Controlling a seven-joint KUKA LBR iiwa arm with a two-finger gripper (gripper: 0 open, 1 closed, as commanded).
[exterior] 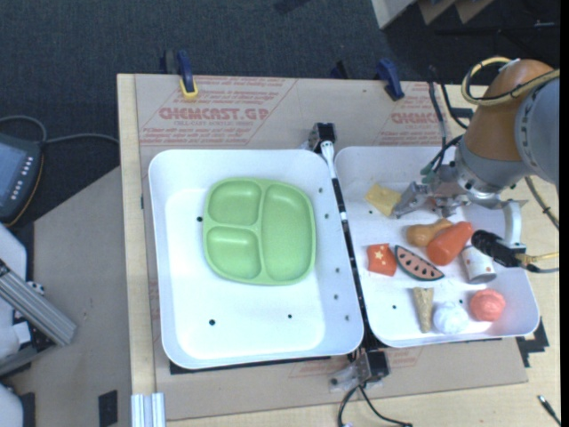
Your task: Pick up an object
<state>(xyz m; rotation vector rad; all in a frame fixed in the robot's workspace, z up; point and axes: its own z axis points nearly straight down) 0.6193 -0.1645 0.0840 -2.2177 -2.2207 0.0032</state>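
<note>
My gripper (427, 203) hangs low over the back of the right bin (524, 318), with the arm coming in from the right. It sits just right of a yellow cheese wedge (382, 199) and just above a tan potato-like piece (425, 235) and an orange-red pepper (451, 243). I see nothing held in it. Nearer the front lie a red cube (381, 259), a watermelon slice (418, 265), an ice cream cone (425, 308), a white lump (450, 319), a pink-red ball (487, 305) and a small white cylinder (476, 266).
The left bin (178, 318) holds a green divided plate (260, 230) at its middle. A black divider rail (342, 229) runs between the two bins. Blue clamps (186, 71) hold the cardboard sheet at the bench's back edge.
</note>
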